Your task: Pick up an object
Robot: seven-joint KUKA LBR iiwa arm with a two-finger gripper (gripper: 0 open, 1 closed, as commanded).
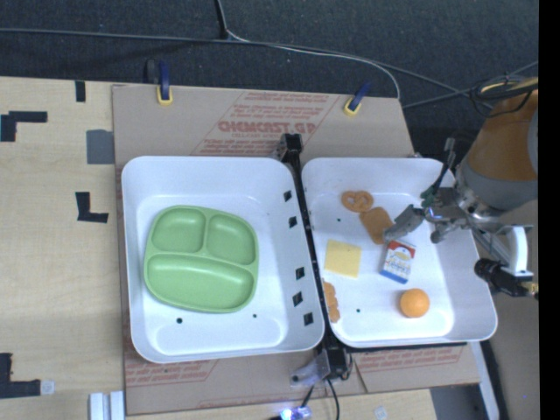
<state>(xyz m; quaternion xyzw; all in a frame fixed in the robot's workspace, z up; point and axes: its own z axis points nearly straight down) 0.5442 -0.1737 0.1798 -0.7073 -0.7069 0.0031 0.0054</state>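
Camera view. Two shallow white bins sit side by side on a cardboard sheet clamped to the wooden table (pixel 52 234). The left white bin (pixel 149 322) carries a pale green plastic plate with three compartments (pixel 201 258), lying flat near its middle. The right white bin (pixel 468 318) carries the loose items: a brown pretzel-shaped piece (pixel 356 201) toward the far side, a tan flat biscuit-like piece (pixel 377 223) just beside it, a yellow square slice like toy cheese (pixel 343 258) near the centre, a small white, red and blue carton (pixel 398 262) to its right, a small orange ball-shaped fruit (pixel 414 304) toward the near side, and an orange-brown piece (pixel 331 299) against the dividing wall.

The grey arm reaches in from the right, its two-finger gripper (pixel 411 220) low over the right bin, above the carton and close to the tan piece. One dark finger (pixel 402 223) points toward the tan piece; whether the fingers are apart or together I cannot tell. Nothing is visibly between them.

Judgement: the approach favours the carton or the tan piece. The carton is boxy and slightly tilted, offering flat sides; the tan piece lies flat and looks harder to grip.
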